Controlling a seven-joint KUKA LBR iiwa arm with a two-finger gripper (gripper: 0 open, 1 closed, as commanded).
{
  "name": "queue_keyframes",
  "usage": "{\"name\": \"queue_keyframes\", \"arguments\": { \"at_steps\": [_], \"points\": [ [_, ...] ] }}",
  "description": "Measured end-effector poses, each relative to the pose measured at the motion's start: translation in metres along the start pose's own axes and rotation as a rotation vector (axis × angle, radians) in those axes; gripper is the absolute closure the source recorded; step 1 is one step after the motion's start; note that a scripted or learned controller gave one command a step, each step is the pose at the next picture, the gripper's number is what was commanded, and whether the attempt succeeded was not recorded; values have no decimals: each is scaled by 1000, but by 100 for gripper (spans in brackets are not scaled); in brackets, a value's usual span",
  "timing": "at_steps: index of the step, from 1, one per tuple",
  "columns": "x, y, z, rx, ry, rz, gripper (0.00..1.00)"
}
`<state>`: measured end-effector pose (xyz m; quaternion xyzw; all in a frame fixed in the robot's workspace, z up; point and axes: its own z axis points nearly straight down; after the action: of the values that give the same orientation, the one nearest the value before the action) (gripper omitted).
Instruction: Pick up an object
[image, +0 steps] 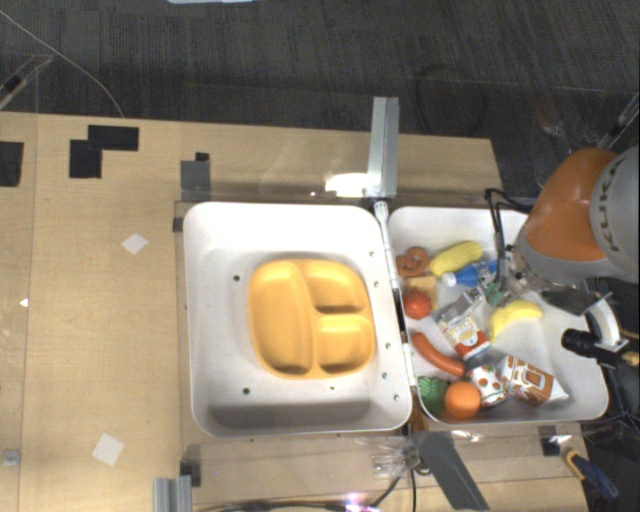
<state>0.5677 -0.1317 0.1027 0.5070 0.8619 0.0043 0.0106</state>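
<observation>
The claw (500, 285) dips into the right bin (590, 400), crowded by a corn cob (456, 257), banana (516, 316) and hot dog (437, 354). I cannot tell its grip.

Single fixed camera above bench (90, 330), looking down at slant. Both white bins side by side at mid-frame: left bin (215, 300) central, right bin (590, 395) toward right edge. Dark floor (250, 50) across top of frame. Arm (575, 215) enters from right. Moderate distance.
</observation>
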Motion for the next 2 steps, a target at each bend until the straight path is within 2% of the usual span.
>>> {"name": "queue_keyframes", "arguments": {
  "at_steps": [1,2],
  "points": [
    [20,-15,5,-9,-8,13,0],
    [-43,61,9,2,3,160,0]
  ]
}}
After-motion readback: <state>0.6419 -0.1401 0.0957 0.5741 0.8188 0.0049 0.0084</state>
